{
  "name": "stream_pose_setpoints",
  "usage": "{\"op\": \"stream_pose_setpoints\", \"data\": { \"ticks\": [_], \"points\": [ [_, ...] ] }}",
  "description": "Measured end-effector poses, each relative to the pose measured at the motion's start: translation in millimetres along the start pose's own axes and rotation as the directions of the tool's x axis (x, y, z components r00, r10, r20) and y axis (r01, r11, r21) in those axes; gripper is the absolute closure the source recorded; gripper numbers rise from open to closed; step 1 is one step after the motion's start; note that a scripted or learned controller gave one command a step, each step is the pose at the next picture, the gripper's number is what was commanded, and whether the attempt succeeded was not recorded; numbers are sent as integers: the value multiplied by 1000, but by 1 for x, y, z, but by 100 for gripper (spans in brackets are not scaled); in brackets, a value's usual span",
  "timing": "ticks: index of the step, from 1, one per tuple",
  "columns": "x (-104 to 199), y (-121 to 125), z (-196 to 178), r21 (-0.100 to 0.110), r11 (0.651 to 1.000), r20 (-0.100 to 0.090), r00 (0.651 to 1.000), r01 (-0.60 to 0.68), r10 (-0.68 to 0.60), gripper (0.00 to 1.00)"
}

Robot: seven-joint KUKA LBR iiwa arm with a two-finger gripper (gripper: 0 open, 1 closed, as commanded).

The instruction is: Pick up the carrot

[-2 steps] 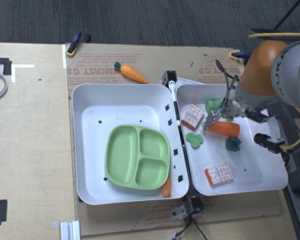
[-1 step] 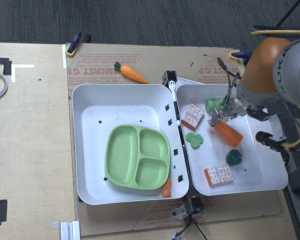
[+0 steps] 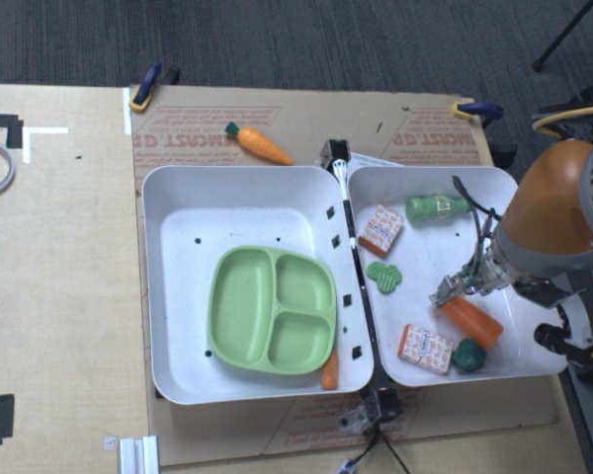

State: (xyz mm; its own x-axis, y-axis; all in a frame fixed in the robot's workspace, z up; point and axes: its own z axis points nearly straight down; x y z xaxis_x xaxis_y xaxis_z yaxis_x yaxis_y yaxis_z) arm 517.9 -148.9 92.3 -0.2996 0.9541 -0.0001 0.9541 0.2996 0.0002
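Arm reached from right, gripper (image 3: 453, 290) low in right bin (image 3: 534, 368), finger state unclear; touched orange carrot (image 3: 473, 323).

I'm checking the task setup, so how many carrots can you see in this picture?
3. One carrot lies on the cardboard behind the left bin. A second carrot sits at that bin's front edge beside the green plate. A third carrot lies in the right bin under the gripper.
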Motion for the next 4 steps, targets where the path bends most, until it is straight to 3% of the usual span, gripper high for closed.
{"op": "stream_pose_setpoints", "data": {
  "ticks": [1, 2, 3, 4],
  "points": [
    [20, -35, 0, -1, 977, 0, 977, 213, -213, 100],
    [51, -25, 0, -1, 962, 1, 962, 274, -274, 100],
    [68, -19, -100, -3, 1000, 2, 1000, -25, 25, 100],
    [58, -24, -26, 0, 995, 0, 995, -96, 96, 100]
  ]
}}
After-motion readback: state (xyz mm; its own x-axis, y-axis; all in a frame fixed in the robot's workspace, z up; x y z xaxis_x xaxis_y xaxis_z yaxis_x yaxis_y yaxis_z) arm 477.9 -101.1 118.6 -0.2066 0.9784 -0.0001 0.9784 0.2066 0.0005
